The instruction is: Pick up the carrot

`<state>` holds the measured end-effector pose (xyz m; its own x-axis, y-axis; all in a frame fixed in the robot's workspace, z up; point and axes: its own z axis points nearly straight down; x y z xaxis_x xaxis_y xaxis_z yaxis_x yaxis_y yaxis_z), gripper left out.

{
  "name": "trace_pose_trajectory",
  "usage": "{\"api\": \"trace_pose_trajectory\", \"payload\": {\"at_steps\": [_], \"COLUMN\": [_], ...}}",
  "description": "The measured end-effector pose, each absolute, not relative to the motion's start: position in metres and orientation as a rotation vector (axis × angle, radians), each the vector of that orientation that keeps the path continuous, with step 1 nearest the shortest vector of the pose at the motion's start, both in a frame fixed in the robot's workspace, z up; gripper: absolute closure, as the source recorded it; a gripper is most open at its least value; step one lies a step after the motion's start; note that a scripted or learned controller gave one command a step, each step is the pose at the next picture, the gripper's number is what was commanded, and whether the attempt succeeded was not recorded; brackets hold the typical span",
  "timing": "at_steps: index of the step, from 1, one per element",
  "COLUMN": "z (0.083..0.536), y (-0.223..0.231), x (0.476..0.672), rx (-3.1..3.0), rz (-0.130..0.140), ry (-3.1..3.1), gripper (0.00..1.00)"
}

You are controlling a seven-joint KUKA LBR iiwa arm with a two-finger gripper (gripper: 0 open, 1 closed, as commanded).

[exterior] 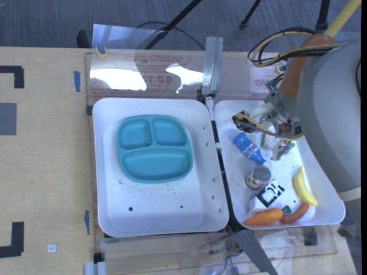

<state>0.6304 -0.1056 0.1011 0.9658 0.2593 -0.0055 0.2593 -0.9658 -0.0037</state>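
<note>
Pale wooden worktop (46, 153) carries two shallow white bins side by side, with dark carpet and stand legs beyond the far edge. Left bin (109, 211) holds a blue divided plate (155, 148) and nothing I need.

Right bin (330, 211) holds the clutter. Carrot (265, 216) lies at the near edge of this bin, against the front wall, long axis running roughly left to right along that wall, thick end towards the bin's outer side and tip towards the divider between the bins. A reddish sausage-like item (297, 212) touches or nearly touches its thick end. A black-and-white tagged block (269, 195) sits just behind the carrot, a small can (258, 176) behind that, a blue bottle (248, 145) further back, and a banana (304, 187) along the outer side.

My tool (279, 132) sits over the far part of the right bin, among cables and small parts. It is too cluttered and blurred there to read; I cannot tell whether it is released or clenched, and I see nothing clearly held.

Judgement: the carrot lies from the tool towards the near wall, with the can and tagged block between. The coming move needs travel to the front edge and a grasp across the carrot's short axis. Risk: front wall and the reddish item crowd the approach.
</note>
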Motion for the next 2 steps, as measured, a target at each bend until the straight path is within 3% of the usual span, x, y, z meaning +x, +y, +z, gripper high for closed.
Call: {"api": "trace_pose_trajectory", "payload": {"at_steps": [1, 2], "z": [0.1186, 0.1285], "y": [-0.1223, -0.1196], "x": [0.6559, 0.6565], "rx": [-3.109, -3.107], "rz": [0.002, 0.005], "ry": [-0.447, -0.457], "gripper": [0.00, 1.00]}}
